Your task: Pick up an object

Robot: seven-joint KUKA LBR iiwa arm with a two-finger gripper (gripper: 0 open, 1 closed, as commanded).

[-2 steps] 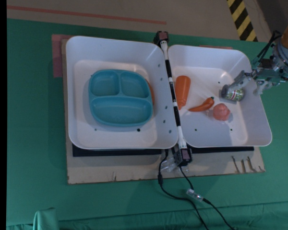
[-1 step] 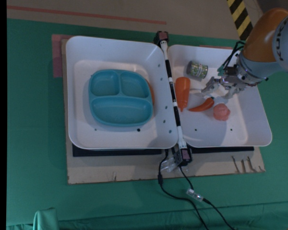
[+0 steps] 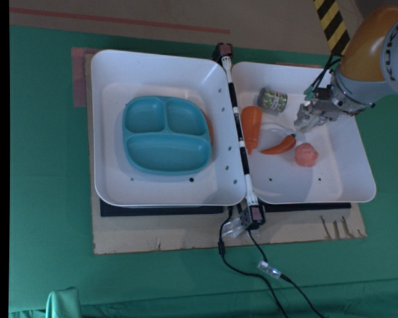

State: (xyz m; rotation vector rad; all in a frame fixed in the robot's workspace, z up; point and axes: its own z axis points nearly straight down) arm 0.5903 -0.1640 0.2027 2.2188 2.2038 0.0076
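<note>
In the right bin [image 3: 345, 184] lie an orange carrot [image 3: 251, 126], a small red-orange chili pepper [image 3: 279, 146], a pink-red round fruit [image 3: 306, 154] and a small jar with a green speckled label [image 3: 272, 99] on its side. My gripper [image 3: 304, 125] hangs low over the right bin, just above and right of the chili's tip and behind the round fruit. Nothing shows between its fingers.
The left bin [image 3: 106, 177] holds a teal three-compartment plate [image 3: 166, 134]. A black-and-white striped bar [image 3: 237, 131] separates the bins. Cables [image 3: 252, 250] trail off the front of the bench. The arm's orange band [image 3: 375, 38] sits at the upper right.
</note>
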